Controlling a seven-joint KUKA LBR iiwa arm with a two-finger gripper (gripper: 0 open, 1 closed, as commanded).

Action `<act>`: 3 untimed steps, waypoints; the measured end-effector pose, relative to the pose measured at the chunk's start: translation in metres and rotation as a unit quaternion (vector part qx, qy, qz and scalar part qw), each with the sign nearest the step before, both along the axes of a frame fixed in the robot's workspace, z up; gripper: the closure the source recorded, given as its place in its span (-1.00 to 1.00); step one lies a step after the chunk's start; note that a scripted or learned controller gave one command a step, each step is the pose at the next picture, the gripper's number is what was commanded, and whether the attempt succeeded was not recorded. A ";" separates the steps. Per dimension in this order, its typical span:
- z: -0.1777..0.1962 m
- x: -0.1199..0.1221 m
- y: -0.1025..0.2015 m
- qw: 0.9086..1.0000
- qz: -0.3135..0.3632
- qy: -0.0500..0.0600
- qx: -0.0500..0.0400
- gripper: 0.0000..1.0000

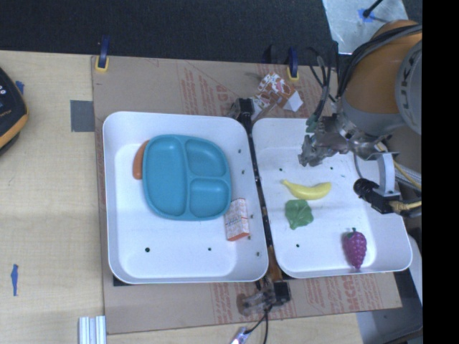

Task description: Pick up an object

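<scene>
The gripper (pixel 313 154) hangs over the right bin (pixel 401 253), just above the banana (pixel 308 189); whether its jaws stand wide or narrow I cannot tell, and nothing shows between them. The banana lies mid-bin beside a green leaf (pixel 298 213). It looks like light, smooth plastic, likely slippery; a pinch across its thick middle seems safest.

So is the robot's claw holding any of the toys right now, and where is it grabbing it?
No, nothing is held. The claw hangs over the right bin, above the banana, which lies on the bin floor beside the green toy.
</scene>
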State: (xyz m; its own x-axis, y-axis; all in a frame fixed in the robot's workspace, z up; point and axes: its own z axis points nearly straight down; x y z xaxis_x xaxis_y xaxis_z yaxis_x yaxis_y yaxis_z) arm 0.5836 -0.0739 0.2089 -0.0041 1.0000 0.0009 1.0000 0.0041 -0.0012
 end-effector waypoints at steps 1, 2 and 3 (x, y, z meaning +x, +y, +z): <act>-0.001 0.000 0.000 1.000 0.000 0.001 0.000 -1.00; -0.118 -0.036 -0.053 1.000 0.000 0.001 -0.001 -1.00; -0.118 -0.041 -0.021 1.000 0.001 0.002 0.000 -1.00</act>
State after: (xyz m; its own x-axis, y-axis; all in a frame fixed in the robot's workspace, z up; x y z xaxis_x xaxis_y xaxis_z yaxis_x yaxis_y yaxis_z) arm 0.5430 -0.0953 0.0913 -0.0064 1.0000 0.0000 1.0000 0.0064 -0.0056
